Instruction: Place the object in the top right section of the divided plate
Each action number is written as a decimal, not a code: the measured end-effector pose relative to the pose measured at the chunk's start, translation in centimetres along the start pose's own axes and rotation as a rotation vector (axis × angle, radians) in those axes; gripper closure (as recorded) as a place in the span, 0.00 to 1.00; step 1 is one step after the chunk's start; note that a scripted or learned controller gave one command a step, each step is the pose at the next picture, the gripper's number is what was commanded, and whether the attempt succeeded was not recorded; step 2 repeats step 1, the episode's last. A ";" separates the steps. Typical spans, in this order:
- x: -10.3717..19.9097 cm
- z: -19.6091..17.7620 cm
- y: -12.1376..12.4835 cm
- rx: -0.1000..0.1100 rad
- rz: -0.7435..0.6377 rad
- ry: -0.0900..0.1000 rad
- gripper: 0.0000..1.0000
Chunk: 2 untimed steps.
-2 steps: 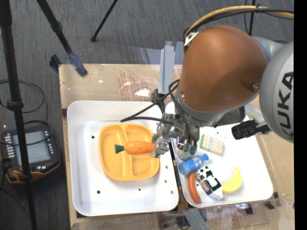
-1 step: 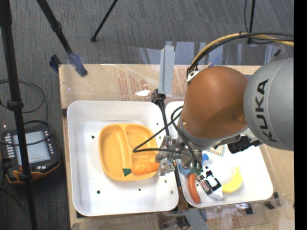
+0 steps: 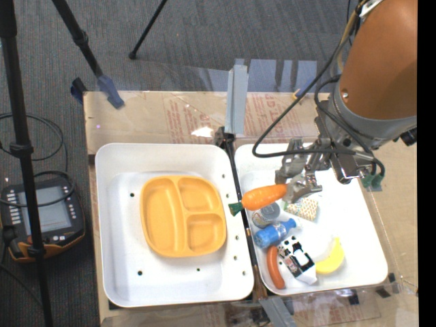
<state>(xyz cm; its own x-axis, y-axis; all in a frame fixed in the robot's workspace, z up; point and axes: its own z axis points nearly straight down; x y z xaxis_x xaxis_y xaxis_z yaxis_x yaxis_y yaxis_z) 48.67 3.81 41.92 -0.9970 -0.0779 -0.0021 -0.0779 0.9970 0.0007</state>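
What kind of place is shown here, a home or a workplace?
Most likely a robotics lab, not a home: a grey and orange robot arm reaches over two white bins, tripod legs stand on the carpet, and a control pendant lies beside the bench.

bins: 2 [image 3: 109, 182] [image 3: 368, 223] | divided plate: 1 [image 3: 182, 215] | carrot: 1 [image 3: 264, 196] | banana: 1 [image 3: 330, 257] | bottle: 1 [image 3: 271, 235]

Grey arm reaches in from the right, big orange band above the wrist at upper right, cables looping off it. Wrist angles down and leftward. Claw [image 3: 294, 184] points left, low over the right bin [image 3: 354, 216], fingers closed on the thick end of the carrot [image 3: 262, 197].
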 end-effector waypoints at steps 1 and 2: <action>-0.2 11.5 4.7 0.001 0.092 0.005 1.00; -0.2 11.5 4.7 0.001 0.092 0.005 1.00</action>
